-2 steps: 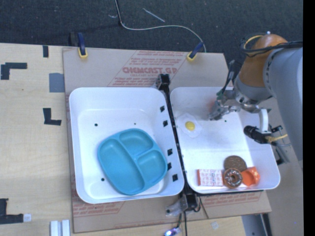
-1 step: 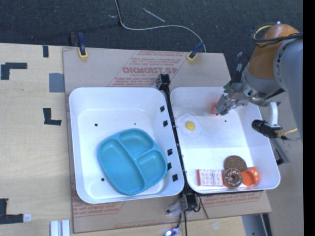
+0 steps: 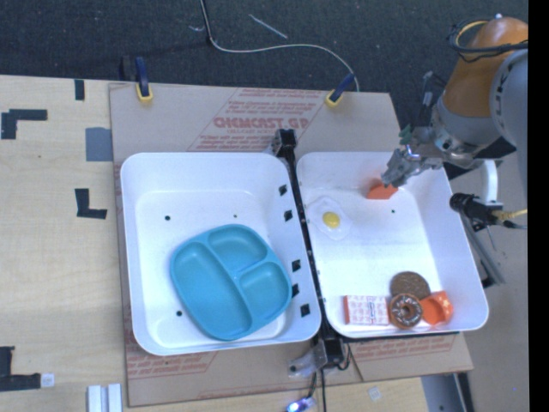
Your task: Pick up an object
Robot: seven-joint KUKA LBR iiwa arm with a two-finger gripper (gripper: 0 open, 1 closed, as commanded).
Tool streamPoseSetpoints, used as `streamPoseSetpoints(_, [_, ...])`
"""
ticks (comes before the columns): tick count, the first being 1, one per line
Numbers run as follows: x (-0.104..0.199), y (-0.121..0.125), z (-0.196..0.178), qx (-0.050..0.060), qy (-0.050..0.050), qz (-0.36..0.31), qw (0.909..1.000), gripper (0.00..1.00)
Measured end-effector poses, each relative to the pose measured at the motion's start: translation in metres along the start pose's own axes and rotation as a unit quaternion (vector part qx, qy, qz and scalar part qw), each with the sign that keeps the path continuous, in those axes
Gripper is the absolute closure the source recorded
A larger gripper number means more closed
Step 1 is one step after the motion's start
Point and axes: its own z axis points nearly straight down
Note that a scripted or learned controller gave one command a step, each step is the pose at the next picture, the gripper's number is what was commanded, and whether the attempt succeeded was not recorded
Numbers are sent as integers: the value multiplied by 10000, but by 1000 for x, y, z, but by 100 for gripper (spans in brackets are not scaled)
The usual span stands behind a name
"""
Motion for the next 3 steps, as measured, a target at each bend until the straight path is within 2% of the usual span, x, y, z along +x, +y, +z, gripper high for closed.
streamPoseSetpoints(1, [5,1,-63,-9,-2,-3,10000,100])
streamPoseSetpoints(2, [6,2,-90,7,3,-1,10000,100])
streamPoseSetpoints(3, [55,-6,-90,20,7,-17,10000,100])
